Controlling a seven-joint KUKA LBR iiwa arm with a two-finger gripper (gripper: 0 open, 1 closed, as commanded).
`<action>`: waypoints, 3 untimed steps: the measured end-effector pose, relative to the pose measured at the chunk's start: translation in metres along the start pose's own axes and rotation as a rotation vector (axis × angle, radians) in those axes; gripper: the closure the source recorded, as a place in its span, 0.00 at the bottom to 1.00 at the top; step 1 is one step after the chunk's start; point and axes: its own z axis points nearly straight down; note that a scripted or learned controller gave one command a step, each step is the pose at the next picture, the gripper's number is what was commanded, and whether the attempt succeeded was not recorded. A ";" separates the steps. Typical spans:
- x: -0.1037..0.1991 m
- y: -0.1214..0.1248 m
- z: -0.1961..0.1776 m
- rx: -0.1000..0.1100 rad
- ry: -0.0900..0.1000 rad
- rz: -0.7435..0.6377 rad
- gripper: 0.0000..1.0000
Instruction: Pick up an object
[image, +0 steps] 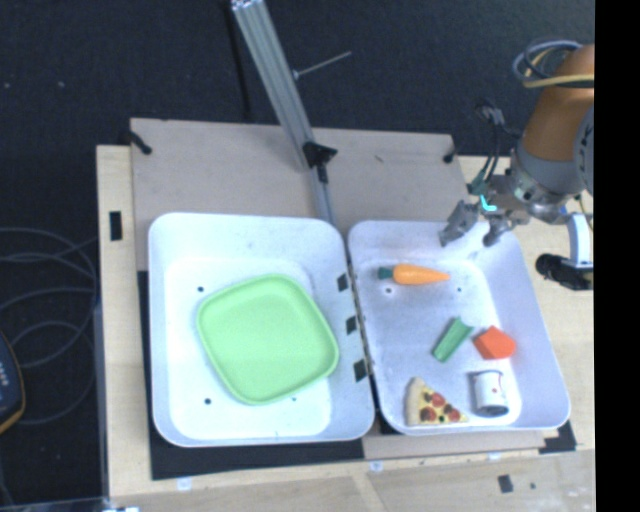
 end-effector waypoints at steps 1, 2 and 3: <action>0.000 0.000 0.000 0.000 0.000 0.000 0.00; -0.001 -0.002 0.063 0.005 0.000 0.000 0.00; -0.002 0.000 0.091 -0.005 -0.002 0.000 0.00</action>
